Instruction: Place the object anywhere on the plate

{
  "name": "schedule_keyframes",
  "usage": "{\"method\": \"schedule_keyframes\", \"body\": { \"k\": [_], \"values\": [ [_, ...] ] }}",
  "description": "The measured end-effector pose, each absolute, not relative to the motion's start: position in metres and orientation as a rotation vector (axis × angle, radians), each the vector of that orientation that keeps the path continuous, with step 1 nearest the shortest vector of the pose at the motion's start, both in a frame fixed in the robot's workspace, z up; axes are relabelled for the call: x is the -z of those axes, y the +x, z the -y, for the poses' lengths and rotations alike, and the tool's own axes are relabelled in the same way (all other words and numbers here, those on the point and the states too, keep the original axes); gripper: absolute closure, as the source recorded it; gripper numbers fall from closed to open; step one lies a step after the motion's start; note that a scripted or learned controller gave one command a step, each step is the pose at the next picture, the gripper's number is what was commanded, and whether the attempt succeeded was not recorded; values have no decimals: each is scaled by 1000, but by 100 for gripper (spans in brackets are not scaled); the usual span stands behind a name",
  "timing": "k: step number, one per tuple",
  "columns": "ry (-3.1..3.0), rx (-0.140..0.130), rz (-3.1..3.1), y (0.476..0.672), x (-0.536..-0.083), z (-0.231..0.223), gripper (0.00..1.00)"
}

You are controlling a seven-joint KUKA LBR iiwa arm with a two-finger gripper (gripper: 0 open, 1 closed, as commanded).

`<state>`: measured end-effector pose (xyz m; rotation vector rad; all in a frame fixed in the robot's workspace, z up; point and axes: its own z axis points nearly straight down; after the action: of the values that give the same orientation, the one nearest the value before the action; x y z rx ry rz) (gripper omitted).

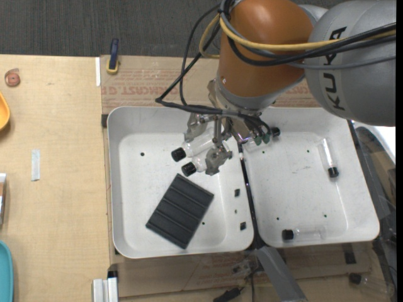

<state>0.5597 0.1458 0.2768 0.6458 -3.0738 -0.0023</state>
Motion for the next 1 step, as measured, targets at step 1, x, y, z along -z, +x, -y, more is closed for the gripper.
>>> {"method": "schedule_keyframes", "body": {
  "k": [1],
  "values": [
    [840,2,3030,495,-337,-141,100]
  ]
}}
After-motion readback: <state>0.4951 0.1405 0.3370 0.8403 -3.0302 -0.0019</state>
